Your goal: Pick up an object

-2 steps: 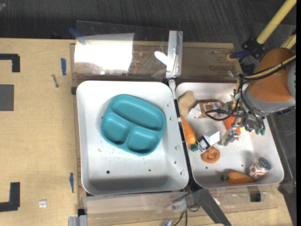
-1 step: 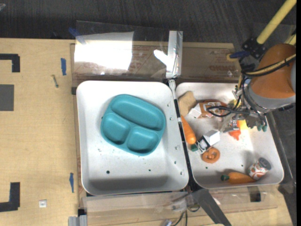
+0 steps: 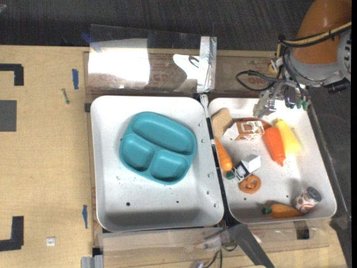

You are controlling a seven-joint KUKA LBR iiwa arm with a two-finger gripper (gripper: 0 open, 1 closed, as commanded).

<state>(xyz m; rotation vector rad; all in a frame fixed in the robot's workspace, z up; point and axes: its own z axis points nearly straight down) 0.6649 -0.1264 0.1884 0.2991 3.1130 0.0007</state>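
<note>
gripper (image 3: 266, 106) at right bin's (image 3: 321, 166) 12 o'clock rim, grasp state cannot be told | orange carrot (image 3: 274, 143) just toward 5 o'clock of it, beside yellow piece (image 3: 287, 135) | teal tray (image 3: 158, 147) in left bin (image 3: 106, 166)

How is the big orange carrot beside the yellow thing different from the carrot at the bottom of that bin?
The big orange carrot is thicker and a brighter red-orange; the bottom carrot is slimmer and duller. The big one runs up and down the right bin, touching the yellow piece; the bottom one lies crosswise near the bin's front edge, next to a small can. Both lie flat in the same bin, tapered like toy carrots.
</note>
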